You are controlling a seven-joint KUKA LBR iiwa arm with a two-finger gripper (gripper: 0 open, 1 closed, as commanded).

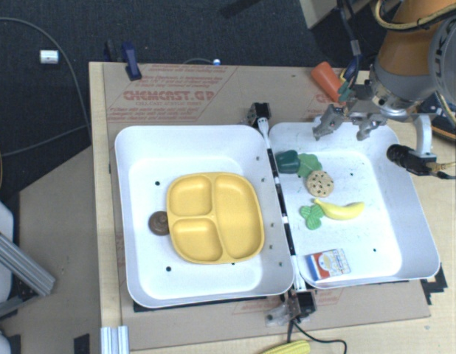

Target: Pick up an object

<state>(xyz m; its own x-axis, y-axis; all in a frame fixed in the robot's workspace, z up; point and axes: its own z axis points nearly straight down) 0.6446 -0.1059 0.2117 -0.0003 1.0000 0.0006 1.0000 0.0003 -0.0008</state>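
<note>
the gripper [346,124] is seen above the far rim of the right bin [405,220], its two grey fingers [327,122] spread apart with nothing between them and nothing touched. the fingertips are hung over the bin's far edge, well apart from the objects lying below. taking the banana [342,210] as landmark: a round speckled cookie [320,184] is placed just beyond it toward the far side, a dark green block [288,161] and a green leafy piece [310,162] are found further that way, near the divider between the bins, and a small green piece [311,215] is set touching the banana's left end. a small red, white and blue carton [327,263] is laid nearer the front rim, apart from the banana. bare white floor is left to the banana's right, up to the right wall, and between the cookie and the gripper. the left bin [139,271] is occupied by a yellow divided plate [215,217], with a brown round object [159,223] just beside the plate's left edge. the arm [416,50] is brought in from the upper right, its orange band above the wrist, the wrist angled down toward the bin's far edge.
</note>
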